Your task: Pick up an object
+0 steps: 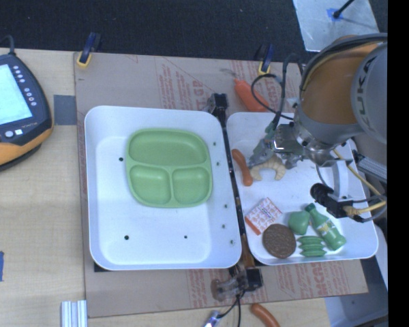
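My gripper [270,154] is in the right bin [354,251], near its upper left part, with the jaws open. Just below it a tan curved toy [267,170] lies on the bin floor, not held between the fingers. An orange sausage-shaped piece [242,167] rests to the left, along the bin wall. Nearer the front are a red-and-white packet [262,215], a brown round cookie [279,240], a green pepper [298,221], a green bottle [325,227] and a green pea pod [312,248].
The left bin [105,230] holds a green divided plate [169,167]. A teach pendant [10,107] lies at the bench's far left. Orange-handled clamps [249,95] and cables sit at the bins' back edge. The arm's body [341,94] overhangs the right bin's back right.
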`<act>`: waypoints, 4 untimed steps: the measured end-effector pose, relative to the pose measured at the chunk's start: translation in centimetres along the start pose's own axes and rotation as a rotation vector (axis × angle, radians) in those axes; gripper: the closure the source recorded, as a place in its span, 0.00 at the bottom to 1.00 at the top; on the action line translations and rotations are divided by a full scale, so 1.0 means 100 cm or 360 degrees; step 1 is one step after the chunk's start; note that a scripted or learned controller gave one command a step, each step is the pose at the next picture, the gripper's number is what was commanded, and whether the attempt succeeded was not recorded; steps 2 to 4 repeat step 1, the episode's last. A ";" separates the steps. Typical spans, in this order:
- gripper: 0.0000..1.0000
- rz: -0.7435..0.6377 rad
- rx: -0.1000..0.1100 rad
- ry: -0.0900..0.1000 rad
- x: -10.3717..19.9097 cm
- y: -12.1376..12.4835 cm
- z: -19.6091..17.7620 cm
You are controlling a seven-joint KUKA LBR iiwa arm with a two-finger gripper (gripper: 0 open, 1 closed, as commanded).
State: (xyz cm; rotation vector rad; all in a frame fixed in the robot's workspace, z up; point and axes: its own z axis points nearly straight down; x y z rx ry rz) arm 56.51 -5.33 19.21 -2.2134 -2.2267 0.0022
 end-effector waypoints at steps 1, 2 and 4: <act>1.00 -0.0001 -0.0001 -0.0003 0.044 0.003 -0.015; 1.00 -0.0001 -0.0001 -0.0003 0.044 0.003 -0.015; 1.00 -0.0001 -0.0001 -0.0003 0.044 0.003 -0.015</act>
